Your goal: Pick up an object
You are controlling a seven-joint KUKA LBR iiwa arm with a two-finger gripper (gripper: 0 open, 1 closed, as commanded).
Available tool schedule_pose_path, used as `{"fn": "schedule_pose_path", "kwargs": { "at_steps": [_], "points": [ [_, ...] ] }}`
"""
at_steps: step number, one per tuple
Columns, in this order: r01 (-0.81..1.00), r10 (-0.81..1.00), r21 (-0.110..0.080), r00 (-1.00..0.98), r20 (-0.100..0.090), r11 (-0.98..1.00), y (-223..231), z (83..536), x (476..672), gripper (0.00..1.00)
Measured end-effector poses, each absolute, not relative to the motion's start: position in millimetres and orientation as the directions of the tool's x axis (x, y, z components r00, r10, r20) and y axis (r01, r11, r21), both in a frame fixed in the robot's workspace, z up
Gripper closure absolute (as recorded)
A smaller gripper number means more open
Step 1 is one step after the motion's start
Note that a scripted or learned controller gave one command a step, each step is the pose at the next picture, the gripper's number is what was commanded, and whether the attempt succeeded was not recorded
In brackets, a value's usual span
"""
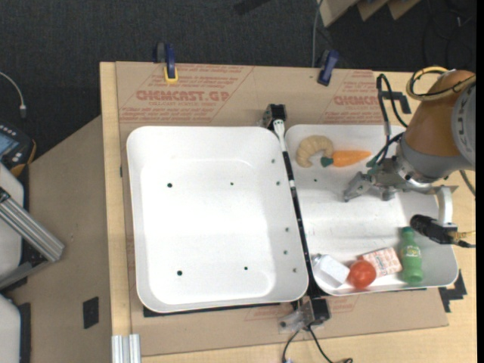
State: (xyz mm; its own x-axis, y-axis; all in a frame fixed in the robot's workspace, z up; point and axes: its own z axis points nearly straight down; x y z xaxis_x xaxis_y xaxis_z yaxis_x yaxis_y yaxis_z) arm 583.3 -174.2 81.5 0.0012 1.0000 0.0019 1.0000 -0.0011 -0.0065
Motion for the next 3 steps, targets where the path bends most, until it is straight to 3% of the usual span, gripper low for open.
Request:
{"fn": "schedule_pose_path", "kwargs": {
  "at_steps": [1, 2, 3],
  "points": [
    [1.000, 1.000, 0.002, -0.007, 0.002, 0.007, -97.4, 84.6, 604.3, 0.00],
    [1.000, 1.000, 0.001, 0.005, -0.001, -0.005, -136.3, 163.8, 544.9, 0.00],
    [1.000, 1.000, -0.002, -0.002, 0.002, 0.002, -94.9, 81.5, 548.9, 0.00]
  ]
}}
